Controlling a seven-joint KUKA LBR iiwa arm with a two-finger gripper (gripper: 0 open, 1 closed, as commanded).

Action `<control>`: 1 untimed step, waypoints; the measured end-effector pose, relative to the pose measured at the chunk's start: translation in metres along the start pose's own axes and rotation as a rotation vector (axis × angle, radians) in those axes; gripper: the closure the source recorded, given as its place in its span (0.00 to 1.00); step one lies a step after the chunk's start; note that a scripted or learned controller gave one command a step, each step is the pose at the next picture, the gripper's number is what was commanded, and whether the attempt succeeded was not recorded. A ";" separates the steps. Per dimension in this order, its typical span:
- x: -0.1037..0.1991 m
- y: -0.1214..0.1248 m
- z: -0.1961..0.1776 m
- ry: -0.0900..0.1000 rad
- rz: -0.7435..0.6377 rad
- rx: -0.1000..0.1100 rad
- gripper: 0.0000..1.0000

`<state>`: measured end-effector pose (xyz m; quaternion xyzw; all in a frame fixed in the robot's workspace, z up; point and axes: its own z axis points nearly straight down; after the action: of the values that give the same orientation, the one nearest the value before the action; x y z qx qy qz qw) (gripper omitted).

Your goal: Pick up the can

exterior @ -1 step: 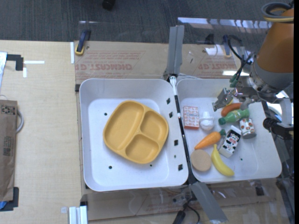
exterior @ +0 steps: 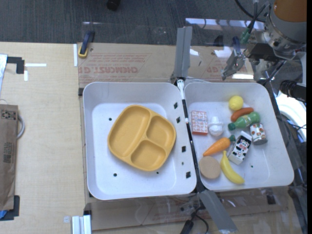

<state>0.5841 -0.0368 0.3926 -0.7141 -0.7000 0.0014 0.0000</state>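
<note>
The can [exterior: 258, 133] is small, with a red and white label, and lies near the right wall of the right bin [exterior: 276, 175]. It sits just below a green bottle [exterior: 243, 122] and right of a cow-patterned carton [exterior: 240, 148]. My gripper [exterior: 231, 68] hangs above the bench behind the right bin's back rim, well up and to the left of the can, and holds nothing that I can see. The arm's orange band is at the top right corner.
The right bin also holds a lemon [exterior: 236, 102], an orange-red sausage shape [exterior: 242, 114], a carrot [exterior: 217, 146], a banana [exterior: 230, 168], a tan disc [exterior: 210, 167], a red box [exterior: 199, 122] and a small white item [exterior: 215, 126]. A yellow divided plate [exterior: 142, 138] lies in the left bin [exterior: 92, 130].
</note>
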 end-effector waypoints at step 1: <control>0.158 0.027 -0.001 0.000 0.086 0.001 0.00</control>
<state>0.6138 0.1210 0.3931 -0.7437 -0.6685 0.0020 0.0003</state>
